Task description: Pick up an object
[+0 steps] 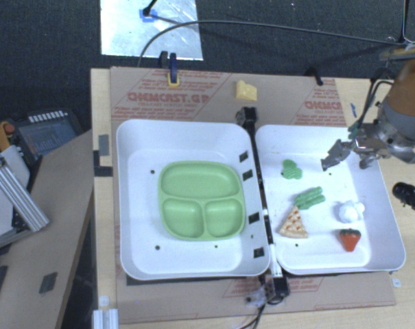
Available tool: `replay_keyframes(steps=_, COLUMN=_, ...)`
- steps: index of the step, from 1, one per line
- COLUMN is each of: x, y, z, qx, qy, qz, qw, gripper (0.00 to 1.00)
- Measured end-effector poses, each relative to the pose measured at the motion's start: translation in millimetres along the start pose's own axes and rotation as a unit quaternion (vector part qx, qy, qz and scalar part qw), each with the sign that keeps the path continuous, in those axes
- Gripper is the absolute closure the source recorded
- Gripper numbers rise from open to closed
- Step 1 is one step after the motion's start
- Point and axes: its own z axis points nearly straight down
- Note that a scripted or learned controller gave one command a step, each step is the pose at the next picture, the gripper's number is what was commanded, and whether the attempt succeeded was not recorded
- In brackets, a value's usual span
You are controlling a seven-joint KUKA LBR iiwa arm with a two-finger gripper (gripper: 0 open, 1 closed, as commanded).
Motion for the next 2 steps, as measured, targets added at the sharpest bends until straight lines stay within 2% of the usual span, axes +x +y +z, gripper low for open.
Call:
replay_keyframes(steps=1, x=0, y=2, z=-7, qx=-0.006, qy=-0.001, qz=-0.001, qw=1.0000, gripper=0.00)
replay_keyframes(steps=2, x=-8, y=-1, z=41, qx=-0.005, qy=-0.001, qz=0.000, qw=1.0000, gripper=0.00)
